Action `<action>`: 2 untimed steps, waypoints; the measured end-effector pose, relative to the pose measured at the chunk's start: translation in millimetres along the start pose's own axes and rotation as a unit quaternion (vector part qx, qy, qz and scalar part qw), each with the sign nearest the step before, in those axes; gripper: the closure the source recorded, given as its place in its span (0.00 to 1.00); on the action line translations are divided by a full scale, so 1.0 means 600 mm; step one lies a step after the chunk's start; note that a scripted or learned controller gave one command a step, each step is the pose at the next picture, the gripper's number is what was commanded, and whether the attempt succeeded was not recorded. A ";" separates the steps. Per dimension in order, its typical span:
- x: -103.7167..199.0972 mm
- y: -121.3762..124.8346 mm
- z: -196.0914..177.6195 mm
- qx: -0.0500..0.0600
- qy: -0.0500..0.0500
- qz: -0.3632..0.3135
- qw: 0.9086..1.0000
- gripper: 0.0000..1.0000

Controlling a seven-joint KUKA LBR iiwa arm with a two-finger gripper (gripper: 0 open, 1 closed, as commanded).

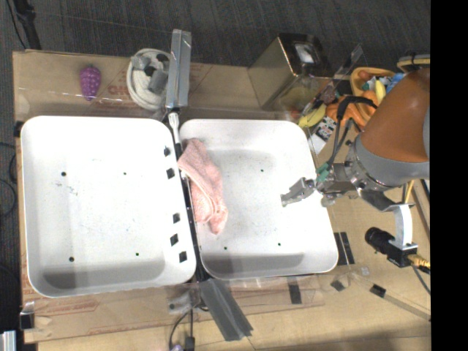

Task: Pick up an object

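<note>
Camera view had the pink cloth [202, 183] crumpled against the left wall of the right bin [322, 243], beside the divider it shares with the left bin [33, 218]. Well right of the cloth, over bare bin floor, hung the gripper [292, 194]; whether its jaws were released or clenched I cannot tell. Beyond the bins' far rim lay a purple toy [90, 81] and a white coil [146, 79].

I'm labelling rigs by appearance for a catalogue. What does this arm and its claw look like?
The arm is a rounded grey body with a broad orange band above the wrist. From the wrist a cluster of dark and metallic parts narrows to a small grey metal claw over the right bin. Thin dark cables run by the wrist. No markings are legible.
</note>
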State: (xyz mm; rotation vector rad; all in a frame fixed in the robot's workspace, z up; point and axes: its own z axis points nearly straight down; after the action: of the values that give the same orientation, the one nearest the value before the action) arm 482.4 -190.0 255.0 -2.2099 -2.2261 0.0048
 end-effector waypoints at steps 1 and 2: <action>0.076 0.072 0.139 0.000 0.000 -0.002 1.000 0.00; 0.150 0.097 0.271 -0.002 -0.001 -0.052 0.999 0.00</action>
State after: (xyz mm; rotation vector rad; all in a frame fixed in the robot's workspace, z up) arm 539.1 -99.7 92.2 -2.0930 -2.3417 0.0012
